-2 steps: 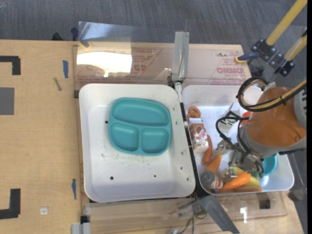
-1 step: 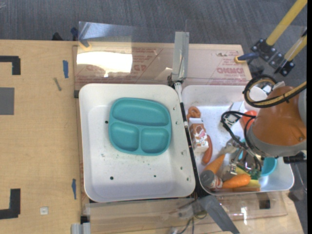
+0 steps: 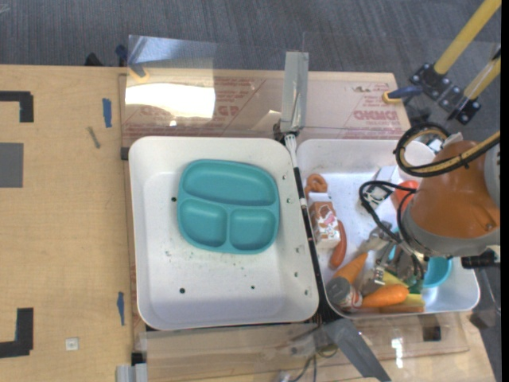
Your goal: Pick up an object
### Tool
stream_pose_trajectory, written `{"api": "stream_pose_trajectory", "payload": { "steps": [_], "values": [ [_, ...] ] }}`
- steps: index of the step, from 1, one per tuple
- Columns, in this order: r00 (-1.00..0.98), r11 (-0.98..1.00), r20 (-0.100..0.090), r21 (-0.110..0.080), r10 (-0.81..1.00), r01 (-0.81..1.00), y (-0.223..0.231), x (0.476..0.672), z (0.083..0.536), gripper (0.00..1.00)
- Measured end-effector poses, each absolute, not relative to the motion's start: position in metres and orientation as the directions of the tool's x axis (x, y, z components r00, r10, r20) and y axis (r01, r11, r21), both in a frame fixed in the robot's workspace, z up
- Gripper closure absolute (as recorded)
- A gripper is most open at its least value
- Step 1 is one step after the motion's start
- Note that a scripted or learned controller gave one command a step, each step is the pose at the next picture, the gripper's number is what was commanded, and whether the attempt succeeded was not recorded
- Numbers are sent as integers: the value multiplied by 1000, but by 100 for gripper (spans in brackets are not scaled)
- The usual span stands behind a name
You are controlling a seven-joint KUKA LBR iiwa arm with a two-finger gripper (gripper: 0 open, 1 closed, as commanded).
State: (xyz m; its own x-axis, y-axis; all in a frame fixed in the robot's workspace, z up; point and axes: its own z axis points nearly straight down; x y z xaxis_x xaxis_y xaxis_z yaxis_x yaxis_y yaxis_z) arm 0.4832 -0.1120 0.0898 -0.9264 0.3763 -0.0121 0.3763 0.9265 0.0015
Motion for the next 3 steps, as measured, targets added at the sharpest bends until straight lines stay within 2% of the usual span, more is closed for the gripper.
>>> {"api": "stream_pose_trajectory", "payload": {
  "steps": [1,2,3],
  "values": [
    [-943,943,-16,0,334,334,-98,484,90,0],
    [-877,877,-6,2,481,481,-104,630,89,0],
    [-858,858,-8,3,513,513,-97,604,89,0]
  ]
}}
